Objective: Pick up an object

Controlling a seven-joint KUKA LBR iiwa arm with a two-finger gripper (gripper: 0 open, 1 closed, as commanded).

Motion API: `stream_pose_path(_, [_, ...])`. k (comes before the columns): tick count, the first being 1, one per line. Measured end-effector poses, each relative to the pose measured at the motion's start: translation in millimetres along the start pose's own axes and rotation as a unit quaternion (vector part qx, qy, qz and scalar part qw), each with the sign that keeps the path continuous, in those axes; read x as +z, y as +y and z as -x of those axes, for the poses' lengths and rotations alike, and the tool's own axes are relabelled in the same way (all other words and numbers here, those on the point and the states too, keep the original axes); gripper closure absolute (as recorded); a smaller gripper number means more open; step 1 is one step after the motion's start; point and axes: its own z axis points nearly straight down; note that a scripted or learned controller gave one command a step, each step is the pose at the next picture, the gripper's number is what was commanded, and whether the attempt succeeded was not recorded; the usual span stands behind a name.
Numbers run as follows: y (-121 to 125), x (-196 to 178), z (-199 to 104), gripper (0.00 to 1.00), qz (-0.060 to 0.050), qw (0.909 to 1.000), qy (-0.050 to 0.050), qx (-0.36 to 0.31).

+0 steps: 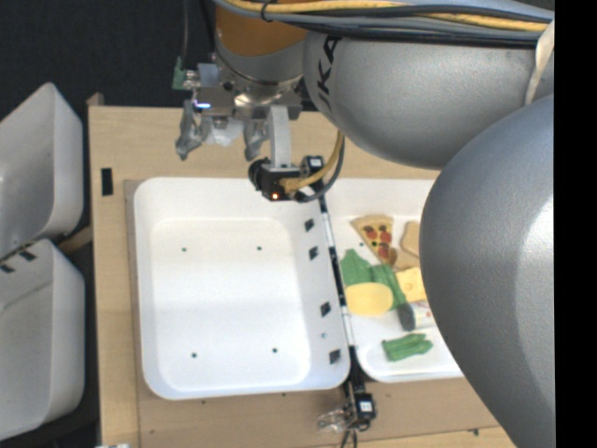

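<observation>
Your grey arm (pixel 448 82) looms over the right bin (pixel 410 367), where the toy food (pixel 378 278) lies untouched. The left bin (pixel 224 287) sits beside it. Your gripper (pixel 224 138) hangs above the left bin's far edge, fingers apart, gripping nothing.

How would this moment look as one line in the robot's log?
arm: over back edge of left bin | claw: holds nothing seen | toys: in right bin | pick: not done
</observation>
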Motion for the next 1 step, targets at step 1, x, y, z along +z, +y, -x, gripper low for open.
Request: stream_pose_path(1, [44.2,89.8,0.7,1.0,-0.002,1.0,-0.001,0.001])
